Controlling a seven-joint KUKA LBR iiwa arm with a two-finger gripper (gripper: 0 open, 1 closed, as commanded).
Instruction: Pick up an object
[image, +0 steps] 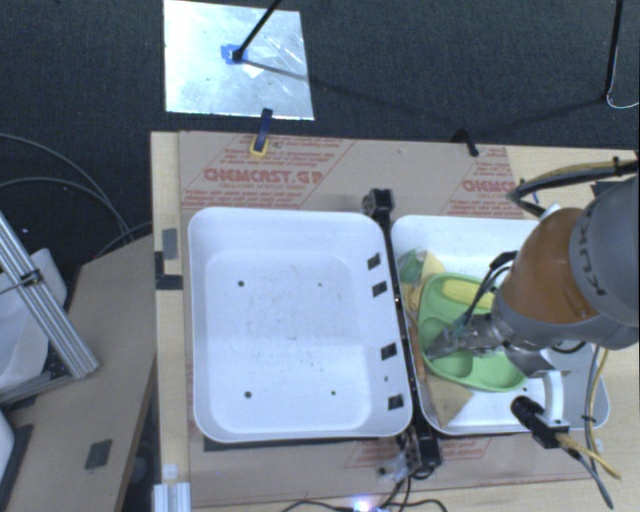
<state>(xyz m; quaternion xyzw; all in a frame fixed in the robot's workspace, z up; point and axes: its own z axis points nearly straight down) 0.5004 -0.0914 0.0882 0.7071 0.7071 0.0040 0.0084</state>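
Observation:
The right bin (455, 235) holds a light green bowl-like object (455, 345) with a yellow piece (462, 291) inside it, a darker green item (411, 266) at its upper left and a tan flat piece (450, 400) below it. My gripper (447, 340) reaches down into the green bowl from the right, its thin fingers (438, 346) over the bowl's middle. The grey wrist with the orange band (545, 275) covers the right part of that bin. I cannot see whether anything sits between the fingers.
The left bin (290, 320) lies beside the right one, split off by a black divider with clips (390, 290). Cardboard (300, 170) lines the bench under both bins. A metal plate (237, 58) lies on the dark floor behind.

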